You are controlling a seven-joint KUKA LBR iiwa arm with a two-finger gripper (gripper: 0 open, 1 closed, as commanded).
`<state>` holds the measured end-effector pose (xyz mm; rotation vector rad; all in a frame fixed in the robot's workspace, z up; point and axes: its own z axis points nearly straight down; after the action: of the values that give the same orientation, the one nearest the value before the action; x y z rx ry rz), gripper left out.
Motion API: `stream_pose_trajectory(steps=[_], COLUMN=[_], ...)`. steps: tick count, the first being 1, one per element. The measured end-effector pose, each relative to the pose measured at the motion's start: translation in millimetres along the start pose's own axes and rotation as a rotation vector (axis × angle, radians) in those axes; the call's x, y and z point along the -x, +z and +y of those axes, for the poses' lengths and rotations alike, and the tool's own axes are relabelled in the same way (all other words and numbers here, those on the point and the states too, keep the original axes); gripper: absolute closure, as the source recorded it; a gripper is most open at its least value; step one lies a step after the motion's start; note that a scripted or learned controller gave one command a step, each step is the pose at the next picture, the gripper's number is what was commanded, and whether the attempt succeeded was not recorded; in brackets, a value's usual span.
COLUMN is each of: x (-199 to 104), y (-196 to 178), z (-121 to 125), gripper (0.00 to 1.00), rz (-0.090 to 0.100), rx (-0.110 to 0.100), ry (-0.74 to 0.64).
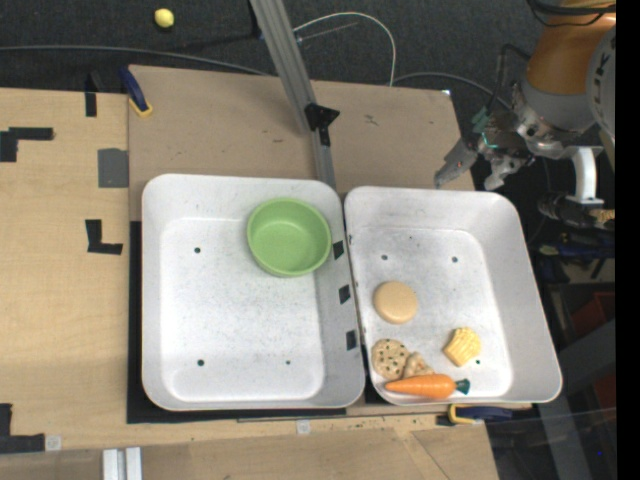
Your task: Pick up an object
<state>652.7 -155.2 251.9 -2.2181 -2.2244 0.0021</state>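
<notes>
1. Wooden bench (230, 128) carries two shallow white bins; the right bin (500, 218) holds a round tan plastic bun (396, 302) at centre.
2. Gripper (470, 163) sits at 1 o'clock beyond the bin rim; jaw state cannot be determined.
3. Centre above the bun, then descend vertically.

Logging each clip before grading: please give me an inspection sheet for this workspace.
Surface: two shallow white bins, left bin, right bin, on a brown bench.
Job's things: green plastic bowl in the left bin; round tan bun, speckled cookie, yellow wedge and orange toy carrot in the right bin.
Clutter: small yellow ball on the dark floor.
Gripper: gripper beyond the right bin's far edge.
Cables: white cable behind the bench.
Surroundings: slanted grey metal pole.
</notes>
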Motion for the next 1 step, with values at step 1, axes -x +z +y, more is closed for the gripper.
stream_pose_trajectory(steps=[1], x=[0.1], y=[0.0], z=[-0.1], gripper=[0.00], rz=[0.000], rx=[0.000], ry=[0.000])
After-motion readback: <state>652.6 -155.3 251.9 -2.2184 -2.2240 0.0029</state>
